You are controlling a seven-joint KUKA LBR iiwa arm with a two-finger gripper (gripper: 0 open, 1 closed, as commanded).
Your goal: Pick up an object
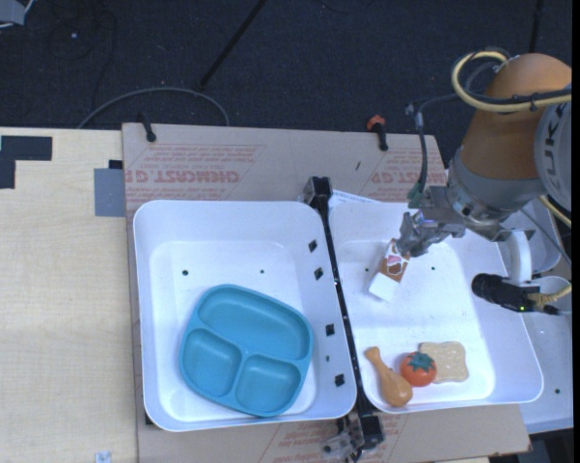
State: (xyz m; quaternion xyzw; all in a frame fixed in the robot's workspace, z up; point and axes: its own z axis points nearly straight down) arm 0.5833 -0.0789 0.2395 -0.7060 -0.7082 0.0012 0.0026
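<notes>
A: Claw (412,242) status?
B: Over the right bin (521,379), upper middle. The small carton (390,271), white with a brown and red top, sits tilted right at the fingertips. Looks pinched at its top end, lower end pointing down-left toward the divider.
A: Off the bin floor?
B: Can't tell from this angle. Its white end is close to the floor or touching.
A: Other stuff in that bin?
B: Near the front edge: a tan drumstick (390,378), a red tomato (417,368) touching it, and a toast slice (447,360) just behind the tomato. All well apart from the carton.
A: Left bin (159,249)?
B: Blue divided plate (245,349), three compartments, lying flat in the front half.
A: Arm?
B: Grey with the orange band (516,114), reaching in from the right. Both bins sit on cardboard on the bench (48,287).
</notes>
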